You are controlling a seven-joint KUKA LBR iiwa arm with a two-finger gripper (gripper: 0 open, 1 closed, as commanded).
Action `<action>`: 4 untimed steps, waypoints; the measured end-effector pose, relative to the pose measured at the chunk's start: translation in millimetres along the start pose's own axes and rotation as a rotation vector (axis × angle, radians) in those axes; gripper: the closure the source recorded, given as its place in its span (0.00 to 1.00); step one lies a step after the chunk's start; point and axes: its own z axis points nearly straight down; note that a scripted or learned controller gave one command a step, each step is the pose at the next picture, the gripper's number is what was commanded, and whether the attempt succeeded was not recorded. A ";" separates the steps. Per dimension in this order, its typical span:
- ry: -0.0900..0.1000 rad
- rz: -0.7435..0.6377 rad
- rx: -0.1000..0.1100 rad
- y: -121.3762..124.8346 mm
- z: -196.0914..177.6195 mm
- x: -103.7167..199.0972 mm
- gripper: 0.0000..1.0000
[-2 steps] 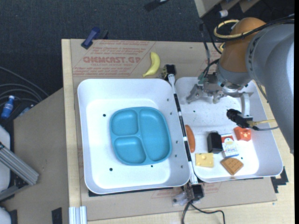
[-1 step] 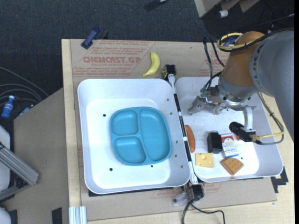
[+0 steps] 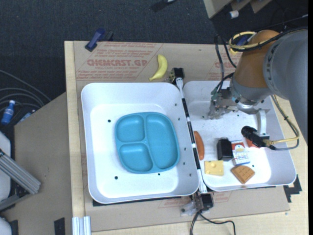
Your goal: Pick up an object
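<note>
Two shallow white bins are being borne side by side by the bench (image 3: 78, 131). The left bin (image 3: 98, 170) is being occupied by a blue divided plate (image 3: 146, 142), set near its middle. The right bin (image 3: 279, 165) is being entered from the 2 o'clock side by the grey arm with its orange band (image 3: 254, 62), and the gripper (image 3: 218, 106) is being held low over the bin's upper part; whether it is spread or pressed together cannot be told, and nothing is being seen between its tips. A cluster of objects is being kept in the lower half of the right bin. An orange-red sausage-shaped item (image 3: 199, 144) is being laid against the bin's left wall, its long axis running from 12 to 6 o'clock, at about 7 o'clock from the gripper and apart from it. A small black block (image 3: 224, 149) is being seen at 6 o'clock from the gripper, upright along the same axis. A yellow cheese-like piece (image 3: 214, 168) is being placed just below the block, a brown cracker-like piece (image 3: 243, 173) at 5 o'clock, and a small white packet (image 3: 240, 155) between the block and the cracker. A yellow banana (image 3: 160, 67) is being left on the bench beyond the bins, at 11 o'clock from the gripper, curved with its ends at 12 and 7 o'clock.
</note>
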 end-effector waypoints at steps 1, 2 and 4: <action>0.000 0.000 0.000 -0.1 0.2 0.0 0.00; -0.001 -0.002 -0.002 49.0 9.8 5.6 0.00; -0.001 -0.002 -0.002 49.1 9.7 5.5 0.00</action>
